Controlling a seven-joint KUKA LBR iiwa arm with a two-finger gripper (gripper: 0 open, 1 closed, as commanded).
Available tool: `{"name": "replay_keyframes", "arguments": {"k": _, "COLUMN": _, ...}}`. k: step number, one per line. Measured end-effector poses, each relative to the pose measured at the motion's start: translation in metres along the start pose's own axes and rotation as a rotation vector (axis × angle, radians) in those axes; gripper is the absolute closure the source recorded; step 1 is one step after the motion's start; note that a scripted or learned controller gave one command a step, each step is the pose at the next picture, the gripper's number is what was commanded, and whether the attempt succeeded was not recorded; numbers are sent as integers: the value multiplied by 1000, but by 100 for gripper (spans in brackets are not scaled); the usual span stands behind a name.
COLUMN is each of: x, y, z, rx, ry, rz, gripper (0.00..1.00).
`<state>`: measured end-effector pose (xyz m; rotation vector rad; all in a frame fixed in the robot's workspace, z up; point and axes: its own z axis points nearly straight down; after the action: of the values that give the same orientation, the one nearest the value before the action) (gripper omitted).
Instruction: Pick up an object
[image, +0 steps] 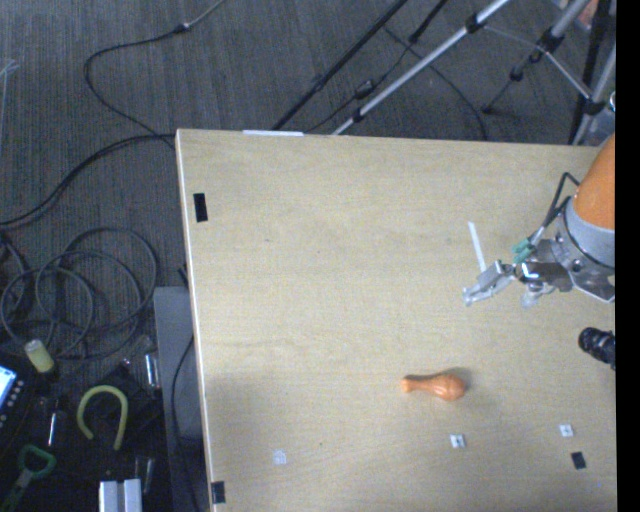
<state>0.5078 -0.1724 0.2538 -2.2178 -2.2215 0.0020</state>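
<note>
An orange, gourd-shaped object (436, 385) lies on its side on the pale wooden bench top (330, 300), right of centre and toward the front. The gripper (483, 288) hangs at the right side, above and to the right of the orange object and well apart from it. Behind it the grey arm with its orange band (598, 195) reaches in from the right edge. A thin white stick (477, 247) lies on the bench just behind the gripper's tip. Nothing is seen held.
Small white tags (457, 440) and black marks (578, 460) dot the front right of the bench; another black mark (200, 207) sits by the left edge. Cables (80, 290) and tools lie on the floor to the left. Tripod legs (420, 60) stand behind.
</note>
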Motion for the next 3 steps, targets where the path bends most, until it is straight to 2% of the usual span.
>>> {"name": "replay_keyframes", "arguments": {"k": 1, "x": -34, "y": 66, "z": 65, "rx": 0, "ry": -3, "rz": -7, "gripper": 0}}
{"name": "replay_keyframes", "arguments": {"k": 2, "x": -48, "y": 149, "z": 170, "rx": 0, "ry": -5, "rz": -48, "gripper": 0}}
{"name": "replay_keyframes", "arguments": {"k": 3, "x": -24, "y": 161, "z": 169, "rx": -2, "ry": -5, "rz": -194, "gripper": 0}}
